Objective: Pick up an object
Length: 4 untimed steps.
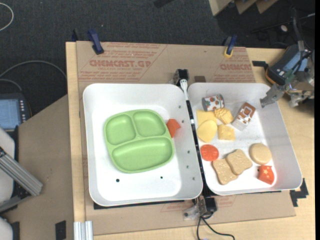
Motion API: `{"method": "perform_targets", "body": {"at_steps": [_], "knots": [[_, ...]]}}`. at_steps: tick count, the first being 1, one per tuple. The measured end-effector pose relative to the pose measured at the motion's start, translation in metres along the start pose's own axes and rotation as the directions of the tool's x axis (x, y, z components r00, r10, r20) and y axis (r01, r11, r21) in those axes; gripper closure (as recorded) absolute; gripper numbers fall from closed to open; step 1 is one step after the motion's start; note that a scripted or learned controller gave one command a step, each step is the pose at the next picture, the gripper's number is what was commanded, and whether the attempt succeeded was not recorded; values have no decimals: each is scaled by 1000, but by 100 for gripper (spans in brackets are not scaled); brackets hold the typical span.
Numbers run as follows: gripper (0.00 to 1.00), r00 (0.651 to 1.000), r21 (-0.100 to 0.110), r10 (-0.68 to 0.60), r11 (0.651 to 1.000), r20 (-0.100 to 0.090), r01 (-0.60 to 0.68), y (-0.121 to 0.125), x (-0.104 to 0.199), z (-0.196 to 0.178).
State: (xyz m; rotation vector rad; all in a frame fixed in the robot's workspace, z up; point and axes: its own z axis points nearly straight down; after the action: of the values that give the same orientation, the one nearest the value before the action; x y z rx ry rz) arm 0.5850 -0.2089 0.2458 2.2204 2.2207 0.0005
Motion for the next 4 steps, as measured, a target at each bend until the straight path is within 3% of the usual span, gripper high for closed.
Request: {"method": "perform_targets", "body": {"at_steps": [1,2,3,4], "knots": [[0,1000,2,-6,1000,-1,6,57,36,82],[0,1000,1,3,1000,-1,-3,31,27,163],[100,1000,-9,1,1000,4,-1,34,26,146],[100,1000,0,-5,1000,-2,5,5,108,154]]}}
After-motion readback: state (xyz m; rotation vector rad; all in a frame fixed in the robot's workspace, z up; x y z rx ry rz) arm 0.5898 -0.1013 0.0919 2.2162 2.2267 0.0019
